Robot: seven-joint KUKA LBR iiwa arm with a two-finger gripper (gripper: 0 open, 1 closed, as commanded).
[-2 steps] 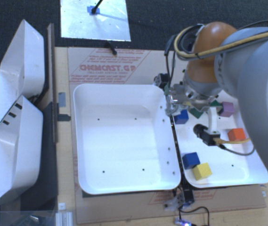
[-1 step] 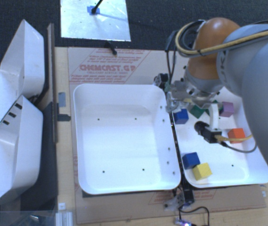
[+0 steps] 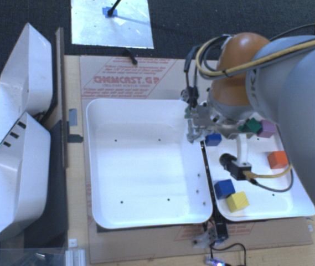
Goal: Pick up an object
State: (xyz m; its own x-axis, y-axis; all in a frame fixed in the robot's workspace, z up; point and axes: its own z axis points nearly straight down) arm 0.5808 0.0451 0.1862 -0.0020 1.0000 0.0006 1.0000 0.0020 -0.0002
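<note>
Hand [image 3: 197, 131] low at the right bin's [image 3: 268, 206] left wall, finger state impossible to tell, small blue block [image 3: 213, 139] just beside it inside that bin — risk of clipping the wall or nudging the block away instead of gripping

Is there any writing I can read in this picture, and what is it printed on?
"CHEMCAST GP": large red letters on the brown paper-covered sheet lying under the white bins.
Smaller red lines above and below that name on the same sheet: too blurred to read.
More red print at the sheet's near edge, below the bins: unreadable.
</note>
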